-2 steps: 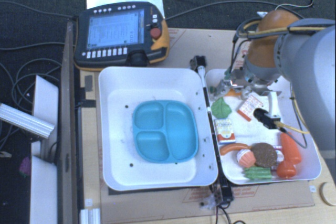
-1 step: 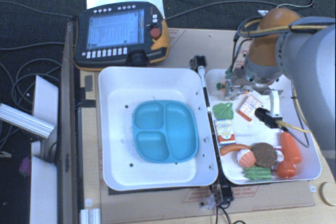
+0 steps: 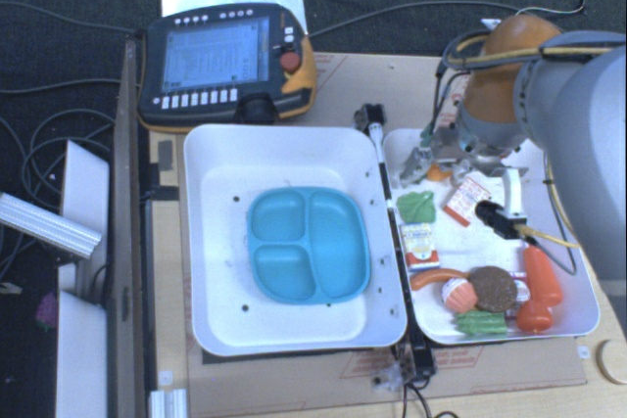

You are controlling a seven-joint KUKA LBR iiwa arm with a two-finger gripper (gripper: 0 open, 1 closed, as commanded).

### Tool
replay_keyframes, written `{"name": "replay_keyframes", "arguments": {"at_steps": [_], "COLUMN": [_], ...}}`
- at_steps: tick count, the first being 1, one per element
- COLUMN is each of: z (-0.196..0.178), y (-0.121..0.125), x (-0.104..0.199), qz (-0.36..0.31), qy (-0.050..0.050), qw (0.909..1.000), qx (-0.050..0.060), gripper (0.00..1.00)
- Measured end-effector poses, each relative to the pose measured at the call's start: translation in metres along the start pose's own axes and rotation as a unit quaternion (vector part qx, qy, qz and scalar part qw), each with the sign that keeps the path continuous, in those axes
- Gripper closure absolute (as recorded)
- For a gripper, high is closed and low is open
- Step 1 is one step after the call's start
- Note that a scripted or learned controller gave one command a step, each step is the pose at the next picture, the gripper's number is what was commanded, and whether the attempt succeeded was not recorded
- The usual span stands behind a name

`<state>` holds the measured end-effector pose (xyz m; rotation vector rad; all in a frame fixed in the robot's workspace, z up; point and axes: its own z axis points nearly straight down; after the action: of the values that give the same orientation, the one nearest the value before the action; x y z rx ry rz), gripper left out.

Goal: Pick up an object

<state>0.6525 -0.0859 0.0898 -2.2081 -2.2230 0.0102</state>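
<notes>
The gripper (image 3: 423, 162) hung over the far end of the right bin (image 3: 584, 310); whether its jaws stood apart or together could not be told. Toy food lay in that bin: a green leaf (image 3: 416, 207) just beside the gripper, a carrot (image 3: 540, 289) and a brown patty (image 3: 493, 288) at the near end. The left bin (image 3: 211, 210), beside it, held a blue divided plate (image 3: 307, 243).
</notes>
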Motion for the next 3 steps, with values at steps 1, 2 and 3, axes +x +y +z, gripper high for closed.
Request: {"name": "replay_keyframes", "arguments": {"at_steps": [1,2,3], "z": [-0.008,-0.044,-0.043], "y": [-0.001,-0.042,-0.042], "x": [0.000,-0.055,-0.054], "qz": [-0.001,0.003,0.002], "qy": [0.001,-0.001,-0.001], "qw": [1.0000,1.0000,1.0000], "qx": [0.003,-0.005,-0.005], "gripper": [1.00,1.00,0.00]}}
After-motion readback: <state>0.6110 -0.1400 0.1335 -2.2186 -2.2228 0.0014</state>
